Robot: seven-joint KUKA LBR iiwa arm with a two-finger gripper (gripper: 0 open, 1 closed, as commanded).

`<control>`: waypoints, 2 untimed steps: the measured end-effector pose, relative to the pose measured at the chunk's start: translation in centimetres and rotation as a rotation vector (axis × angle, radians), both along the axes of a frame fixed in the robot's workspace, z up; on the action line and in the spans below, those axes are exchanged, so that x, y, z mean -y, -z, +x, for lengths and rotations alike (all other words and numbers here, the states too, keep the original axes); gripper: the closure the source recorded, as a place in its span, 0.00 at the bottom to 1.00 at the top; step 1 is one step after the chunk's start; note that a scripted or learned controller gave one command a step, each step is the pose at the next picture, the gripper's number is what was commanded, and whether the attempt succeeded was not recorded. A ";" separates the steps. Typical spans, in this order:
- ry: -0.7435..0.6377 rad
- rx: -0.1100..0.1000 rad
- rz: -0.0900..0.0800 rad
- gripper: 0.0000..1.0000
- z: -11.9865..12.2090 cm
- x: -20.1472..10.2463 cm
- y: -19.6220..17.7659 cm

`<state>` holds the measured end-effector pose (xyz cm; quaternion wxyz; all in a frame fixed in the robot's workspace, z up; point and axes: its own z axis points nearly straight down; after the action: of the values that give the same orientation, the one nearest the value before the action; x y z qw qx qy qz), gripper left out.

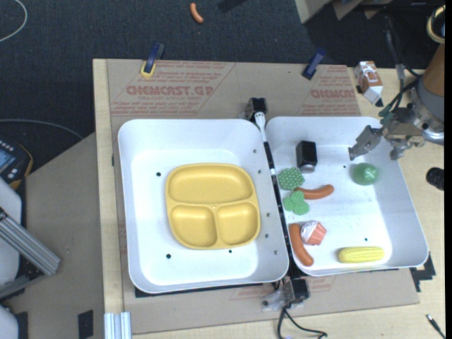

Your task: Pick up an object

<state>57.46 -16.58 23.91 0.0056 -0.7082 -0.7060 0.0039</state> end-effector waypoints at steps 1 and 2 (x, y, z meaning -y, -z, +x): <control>-0.003 0.014 -0.003 0.00 0.3 0.0 -0.8; -0.004 0.007 -0.001 0.00 0.8 0.0 3.7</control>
<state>58.30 -16.54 20.17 0.0028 -0.7069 -0.7073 0.0016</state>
